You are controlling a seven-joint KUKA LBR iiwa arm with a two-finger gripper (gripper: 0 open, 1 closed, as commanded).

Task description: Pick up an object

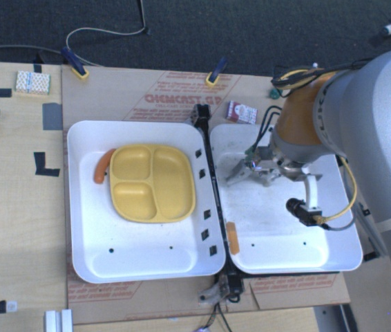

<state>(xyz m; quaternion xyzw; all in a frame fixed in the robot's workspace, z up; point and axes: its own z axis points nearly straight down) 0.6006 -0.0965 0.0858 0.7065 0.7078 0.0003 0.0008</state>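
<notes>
The gripper is seen low over the floor of the right bin, close to that bin's left wall, with the grey arm and its orange band rising behind it to the right. Two metal fingers are seen spread in a moderate V, and nothing is seen between them; the gripper is judged empty.

Nearest to the gripper, below it and slightly to its left, a small orange piece is seen lying against the divider between the bins, well apart from the fingertips. Further left, across the divider, the left bin holds a yellow tray with three compartments, and an orange sausage is seen touching the tray's far left edge. Above the gripper, outside the bins, a small packet lies on the cardboard.

The step in hand is judged to be the approach or descent for a grasp, with no object yet taken. Bare bin floor appears to lie under the fingers, so a closure here would likely catch nothing. For the next move, the gripper would need to be carried downward in the view toward the orange piece, with the fingers set across its short side and kept clear of the divider wall, before being closed and lifted.
</notes>
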